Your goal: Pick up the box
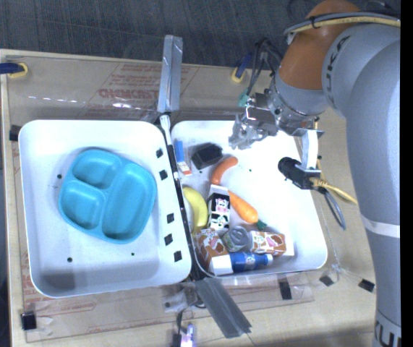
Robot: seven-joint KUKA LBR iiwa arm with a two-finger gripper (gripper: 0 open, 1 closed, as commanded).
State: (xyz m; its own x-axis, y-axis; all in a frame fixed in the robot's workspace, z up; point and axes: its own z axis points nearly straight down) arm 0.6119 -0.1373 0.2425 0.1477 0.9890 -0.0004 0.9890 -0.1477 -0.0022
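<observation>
A small black-and-white box (220,210) lies in the middle of the right bin (304,219), between a banana (196,207) and a carrot (243,208). A flat colourful carton (270,243) rests near the bin's front wall. My gripper (244,134) hangs over the far part of the right bin, well behind the box and apart from it, with nothing seen in it. It is just right of a black object (206,154) and above an orange-red sausage-shaped item (223,168).
The right bin's front also holds a brown packet (207,243), a grey can (236,237) and a white-and-blue bottle (241,262). A small tube (181,157) lies by the divider. A blue compartment plate (108,194) sits in the left bin (47,266).
</observation>
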